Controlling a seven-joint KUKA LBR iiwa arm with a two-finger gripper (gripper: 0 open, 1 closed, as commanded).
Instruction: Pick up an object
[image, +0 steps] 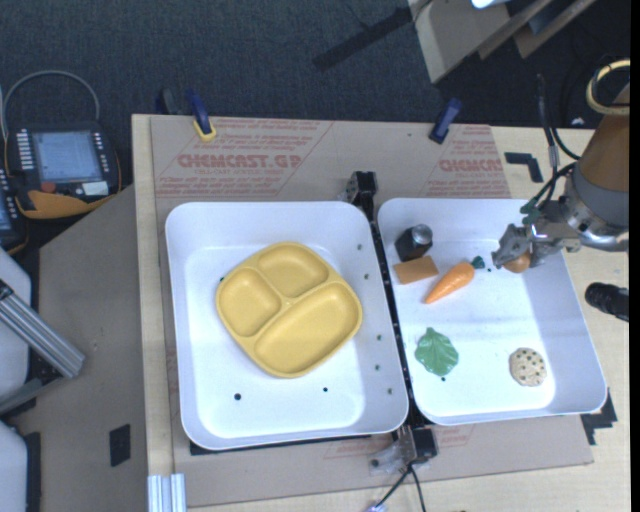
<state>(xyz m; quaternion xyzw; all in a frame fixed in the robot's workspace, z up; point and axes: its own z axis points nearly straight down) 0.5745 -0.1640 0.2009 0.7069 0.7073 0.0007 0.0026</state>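
Observation:
My gripper (516, 250) is over the far right part of the right bin (560, 300), reaching in from the right. A small orange-brown object (517, 263) sits between its fingertips, and the fingers are closed on it. An orange toy carrot (450, 281) lies just left of the gripper. Beside the carrot are a tan block (415, 270) and a dark cylinder with a silver top (414, 240). A green leafy piece (436, 352) and a speckled cookie (527, 366) lie nearer the bin's front.
The left bin (200, 250) holds a yellow divided plate (290, 308). A black divider with clamps (362, 187) runs between the bins. Cardboard (300, 150) lies under both bins, and a pendant screen (62, 160) sits at the far left.

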